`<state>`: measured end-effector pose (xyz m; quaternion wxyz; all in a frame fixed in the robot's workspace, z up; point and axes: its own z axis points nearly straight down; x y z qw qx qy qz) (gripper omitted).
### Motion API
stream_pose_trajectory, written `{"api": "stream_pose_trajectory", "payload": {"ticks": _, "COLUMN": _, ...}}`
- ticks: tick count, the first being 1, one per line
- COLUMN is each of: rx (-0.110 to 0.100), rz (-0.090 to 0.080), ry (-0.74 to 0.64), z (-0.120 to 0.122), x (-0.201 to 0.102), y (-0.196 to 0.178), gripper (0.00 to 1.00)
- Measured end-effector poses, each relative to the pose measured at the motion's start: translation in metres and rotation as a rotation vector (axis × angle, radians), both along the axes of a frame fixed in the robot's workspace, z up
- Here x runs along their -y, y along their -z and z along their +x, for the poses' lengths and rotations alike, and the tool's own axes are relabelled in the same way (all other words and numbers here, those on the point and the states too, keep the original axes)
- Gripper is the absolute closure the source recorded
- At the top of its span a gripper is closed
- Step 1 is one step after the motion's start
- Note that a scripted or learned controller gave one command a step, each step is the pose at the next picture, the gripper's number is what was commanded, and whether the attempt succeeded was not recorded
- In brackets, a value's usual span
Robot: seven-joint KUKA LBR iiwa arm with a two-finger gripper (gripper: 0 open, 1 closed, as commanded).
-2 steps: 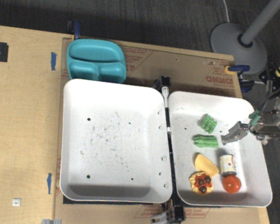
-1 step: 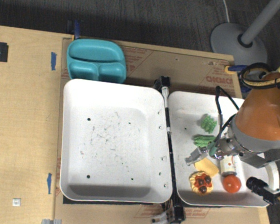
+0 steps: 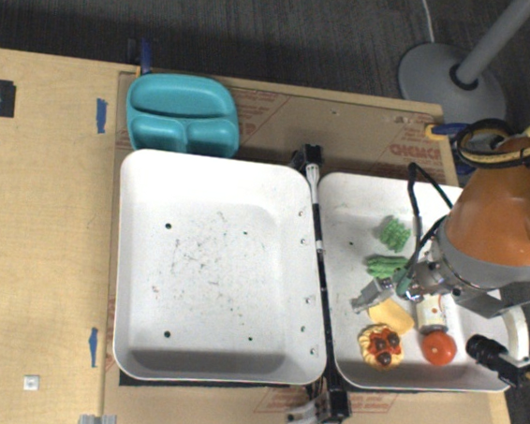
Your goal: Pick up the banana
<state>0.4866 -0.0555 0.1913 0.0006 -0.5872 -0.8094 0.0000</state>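
A pale yellow piece (image 3: 393, 315), which looks like the banana, lies in the right bin (image 3: 360, 202) near its front. Part of it is hidden under the arm's tool. My gripper (image 3: 375, 292) hangs low over the bin, just up and left of the yellow piece, touching or nearly touching its edge. The orange band of the arm (image 3: 495, 221) covers the bin's right side.
Around the yellow piece lie a red tomato (image 3: 438, 348), a round orange toy with red and dark spots (image 3: 380, 346), a white cylinder (image 3: 430, 313) and two green toys (image 3: 395, 233) (image 3: 384, 263). The left bin (image 3: 212, 267) adjoins. A teal tray (image 3: 183, 113) sits behind it.
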Motion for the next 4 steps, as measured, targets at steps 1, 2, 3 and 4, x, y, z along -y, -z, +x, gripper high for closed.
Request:
{"api": "stream_pose_trajectory", "payload": {"ticks": 1, "rx": 0.0, "rz": 0.0, "ry": 0.0, "z": 0.0, "x": 0.0, "y": 0.0, "gripper": 0.0}}
{"api": "stream_pose_trajectory", "payload": {"ticks": 2, "rx": 0.0, "rz": 0.0, "ry": 0.0, "z": 0.0, "x": 0.0, "y": 0.0, "gripper": 0.0}}
{"api": "stream_pose_trajectory", "payload": {"ticks": 3, "rx": 0.0, "rz": 0.0, "ry": 0.0, "z": 0.0, "x": 0.0, "y": 0.0, "gripper": 0.0}}
{"api": "stream_pose_trajectory", "payload": {"ticks": 4, "rx": 0.0, "rz": 0.0, "ry": 0.0, "z": 0.0, "x": 0.0, "y": 0.0, "gripper": 0.0}}
